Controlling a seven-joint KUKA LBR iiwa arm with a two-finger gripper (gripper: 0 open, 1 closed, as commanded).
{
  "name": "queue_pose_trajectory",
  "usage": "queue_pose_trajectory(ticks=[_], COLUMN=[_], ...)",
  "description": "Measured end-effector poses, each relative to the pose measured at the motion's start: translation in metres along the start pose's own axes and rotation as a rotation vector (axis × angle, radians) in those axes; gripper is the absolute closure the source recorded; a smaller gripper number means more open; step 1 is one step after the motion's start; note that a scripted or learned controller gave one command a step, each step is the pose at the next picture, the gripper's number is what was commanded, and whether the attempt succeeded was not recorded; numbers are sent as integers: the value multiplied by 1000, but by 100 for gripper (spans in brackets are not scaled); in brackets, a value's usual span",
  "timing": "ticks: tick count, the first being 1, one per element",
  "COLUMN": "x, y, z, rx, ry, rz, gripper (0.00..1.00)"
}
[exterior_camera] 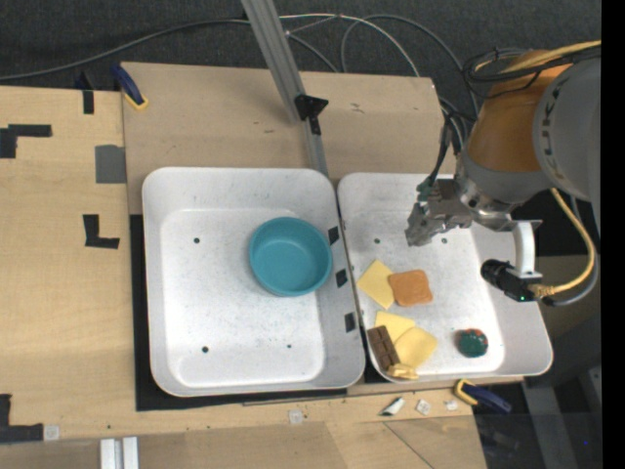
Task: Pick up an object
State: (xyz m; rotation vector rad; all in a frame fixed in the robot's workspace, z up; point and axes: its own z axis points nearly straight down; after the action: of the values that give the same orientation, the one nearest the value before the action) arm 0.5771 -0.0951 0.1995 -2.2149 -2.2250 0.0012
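My gripper point(422, 231) hangs over the back half of the right bin point(386, 203), its grey fingers pointing down with nothing visible between them. In front of it lie an orange-brown square piece point(410, 287) and a pale yellow slice point(375, 283). Nearer the front rim lie two more yellow pieces point(405, 338) and a dark brown bar point(382, 347). A small dark green round object point(473, 342) sits at the bin's front right. A blue bowl point(288, 255) stands upright in the left bin point(186, 262).
A slanted grey metal pole point(278, 57) with a black clamp rises behind the bins. Cables trail across the dark floor at the back. The arm's grey and orange body point(532, 135) overhangs the right bin's far right side.
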Motion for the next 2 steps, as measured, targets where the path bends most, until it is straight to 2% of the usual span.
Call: queue_pose_trajectory(ticks=[1, 2], x=[57, 118], y=[-8, -30], z=[-10, -12], rx=[0, 2], ry=[2, 1], rz=[-3, -3], gripper=[100, 100])
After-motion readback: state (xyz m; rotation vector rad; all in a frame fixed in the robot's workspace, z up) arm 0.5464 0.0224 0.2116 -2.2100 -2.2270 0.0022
